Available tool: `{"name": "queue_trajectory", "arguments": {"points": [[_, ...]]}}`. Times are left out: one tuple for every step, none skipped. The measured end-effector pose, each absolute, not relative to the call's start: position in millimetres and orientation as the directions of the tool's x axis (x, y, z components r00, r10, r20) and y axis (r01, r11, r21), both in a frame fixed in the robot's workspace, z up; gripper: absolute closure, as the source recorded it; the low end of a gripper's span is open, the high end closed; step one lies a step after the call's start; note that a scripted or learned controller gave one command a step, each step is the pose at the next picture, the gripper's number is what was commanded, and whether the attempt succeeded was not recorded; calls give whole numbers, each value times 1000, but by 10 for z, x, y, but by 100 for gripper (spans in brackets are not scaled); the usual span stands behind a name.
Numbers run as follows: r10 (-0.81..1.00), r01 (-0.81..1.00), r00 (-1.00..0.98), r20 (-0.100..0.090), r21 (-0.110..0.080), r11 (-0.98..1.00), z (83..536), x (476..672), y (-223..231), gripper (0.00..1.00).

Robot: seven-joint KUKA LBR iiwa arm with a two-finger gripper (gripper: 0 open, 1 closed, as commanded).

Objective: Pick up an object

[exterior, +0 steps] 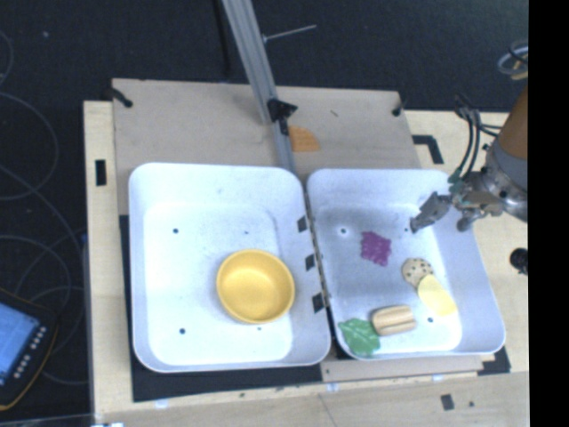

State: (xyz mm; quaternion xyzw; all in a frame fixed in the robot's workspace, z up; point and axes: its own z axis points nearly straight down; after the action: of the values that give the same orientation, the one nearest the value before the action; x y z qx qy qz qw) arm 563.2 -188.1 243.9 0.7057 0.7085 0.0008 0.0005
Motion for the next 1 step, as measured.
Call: {"name": "queue_trajectory", "arguments": {"points": [[1000, 1000, -4, 1, 2, 4, 2439, 5633, -1880, 0]]}}
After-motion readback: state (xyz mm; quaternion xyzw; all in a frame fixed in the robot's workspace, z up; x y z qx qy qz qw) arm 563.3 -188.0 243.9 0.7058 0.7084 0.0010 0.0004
